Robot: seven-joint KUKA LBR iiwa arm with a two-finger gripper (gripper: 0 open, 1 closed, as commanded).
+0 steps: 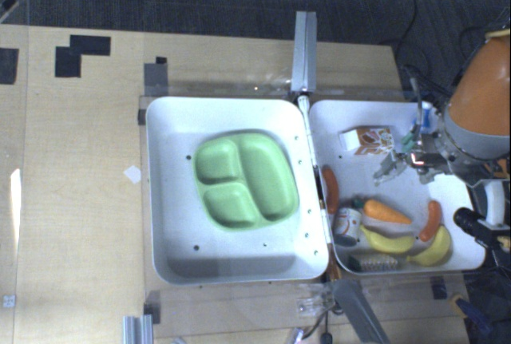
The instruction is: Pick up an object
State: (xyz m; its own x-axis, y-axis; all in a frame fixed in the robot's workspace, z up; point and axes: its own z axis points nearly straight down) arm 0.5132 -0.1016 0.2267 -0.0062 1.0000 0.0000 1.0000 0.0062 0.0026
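My gripper (389,168) hangs over the middle of the right bin (399,112), reaching in from the right, open with nothing between its fingers. Just to its upper left lies a small white and brown box (366,140). Below it an orange carrot (386,212) rests on a yellow banana (386,240). A second banana (436,249) and a red sausage (432,220) lie at the bin's lower right. Another reddish sausage (330,187) lies along the left wall, with a small grey and white cup-like piece (346,225) below it.
The left bin (172,175) holds a green divided plate (243,179). A dark brush-like item (374,262) lies against the right bin's front wall. A metal post (304,55) stands behind the divide between the bins. Cables run across the floor at the back right.
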